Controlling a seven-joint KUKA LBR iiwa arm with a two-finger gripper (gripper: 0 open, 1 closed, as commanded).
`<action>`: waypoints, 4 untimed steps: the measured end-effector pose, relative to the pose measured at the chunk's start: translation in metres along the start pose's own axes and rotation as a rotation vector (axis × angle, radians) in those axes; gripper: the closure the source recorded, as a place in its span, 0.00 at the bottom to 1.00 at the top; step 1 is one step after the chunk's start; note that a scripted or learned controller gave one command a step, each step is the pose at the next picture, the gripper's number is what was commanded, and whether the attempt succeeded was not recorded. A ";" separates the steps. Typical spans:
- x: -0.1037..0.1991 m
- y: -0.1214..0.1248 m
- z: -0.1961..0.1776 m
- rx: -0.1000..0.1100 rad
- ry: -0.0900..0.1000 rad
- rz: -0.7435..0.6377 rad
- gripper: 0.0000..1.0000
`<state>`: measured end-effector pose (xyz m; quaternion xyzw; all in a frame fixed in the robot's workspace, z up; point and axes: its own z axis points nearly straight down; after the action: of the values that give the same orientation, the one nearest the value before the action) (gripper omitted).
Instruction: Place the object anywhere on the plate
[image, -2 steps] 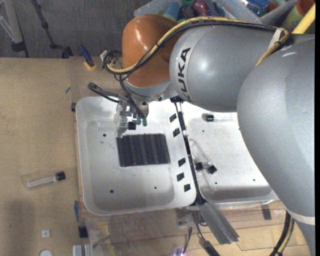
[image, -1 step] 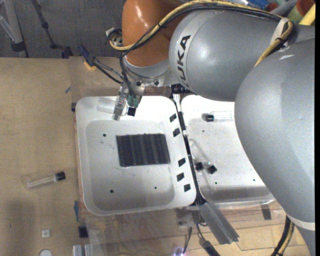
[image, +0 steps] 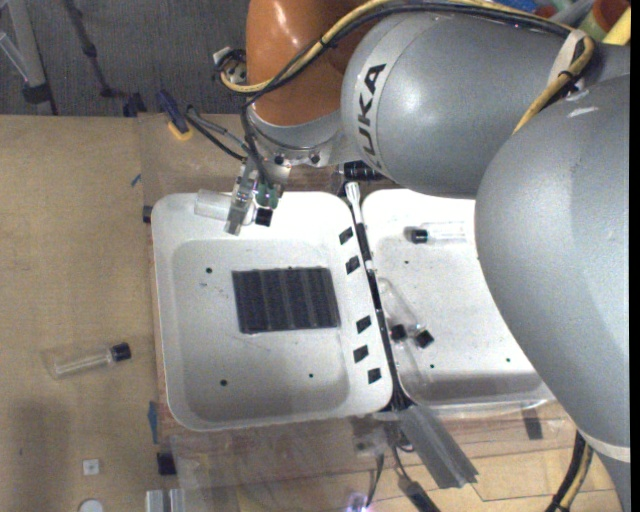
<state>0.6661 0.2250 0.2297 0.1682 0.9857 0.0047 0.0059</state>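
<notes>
A dark ribbed rectangular plate (image: 285, 298) lies flat in the middle of the left bin (image: 200, 390). My gripper (image: 241, 208) hangs over that bin's far rim, above and to the left of the plate. A pale, clear piece (image: 211, 205), like a vial body, shows just left of the gripper, and a small black part (image: 265, 212) sits just right of it. Whether these are one vial held crosswise is not clear. Two clear vials with black caps (image: 435, 235) (image: 406, 327) lie in the right bin (image: 480, 380).
The big grey arm covers the upper right and much of the right bin. A black divider strip (image: 365, 290) runs between the bins. Another capped clear vial (image: 86, 358) lies on the brown bench left of the bins. Small loose parts sit near the bottom-left edge.
</notes>
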 end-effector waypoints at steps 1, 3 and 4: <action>0.029 -0.010 0.022 0.016 0.008 0.585 1.00; 0.022 -0.021 0.059 0.008 0.004 0.267 1.00; 0.025 -0.008 0.034 0.004 0.006 -0.377 1.00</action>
<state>0.6400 0.2256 0.1953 -0.0196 0.9998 0.0021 0.0034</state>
